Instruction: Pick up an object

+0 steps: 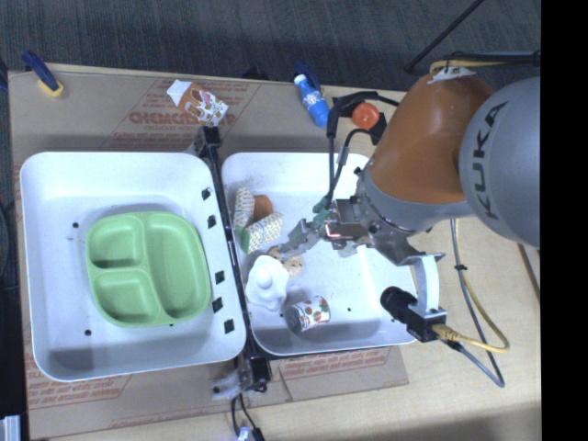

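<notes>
You are at approach: gripper [299, 237] hovers at nine o'clock in the right bin [367, 338], jaw state unclear. Next, descend onto the snack packet [263, 234].

"KUKA" on the grey arm [503, 168]

My gripper [299, 237] hangs in the right bin [276, 168], among items at its left side; a divided tray [147, 269] lies in the left bin [46, 200].

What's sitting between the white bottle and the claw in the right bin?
In the camera view, a small tan cookie-like piece lies between the white bottle and the claw; otherwise bare bin floor.
</notes>
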You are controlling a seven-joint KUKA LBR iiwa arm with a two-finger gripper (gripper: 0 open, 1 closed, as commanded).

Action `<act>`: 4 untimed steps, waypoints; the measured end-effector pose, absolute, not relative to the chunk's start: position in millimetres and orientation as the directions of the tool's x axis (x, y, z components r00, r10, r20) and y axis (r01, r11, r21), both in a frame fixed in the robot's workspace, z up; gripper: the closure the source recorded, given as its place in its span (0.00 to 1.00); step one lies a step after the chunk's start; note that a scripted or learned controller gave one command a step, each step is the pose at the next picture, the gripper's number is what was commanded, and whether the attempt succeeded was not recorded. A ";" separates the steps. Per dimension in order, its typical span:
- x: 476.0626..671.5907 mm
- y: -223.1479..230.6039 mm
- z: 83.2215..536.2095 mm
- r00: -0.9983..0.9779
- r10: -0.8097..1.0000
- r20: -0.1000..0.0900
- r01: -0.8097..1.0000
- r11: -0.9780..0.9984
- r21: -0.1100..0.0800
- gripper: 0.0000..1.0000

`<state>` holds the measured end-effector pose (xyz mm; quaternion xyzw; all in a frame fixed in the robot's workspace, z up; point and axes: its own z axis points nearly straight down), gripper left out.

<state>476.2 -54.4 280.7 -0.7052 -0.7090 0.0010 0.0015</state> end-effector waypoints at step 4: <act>476.2 -54.4 280.7 -0.005 1.000 0.001 1.000 0.005 -0.004 0.00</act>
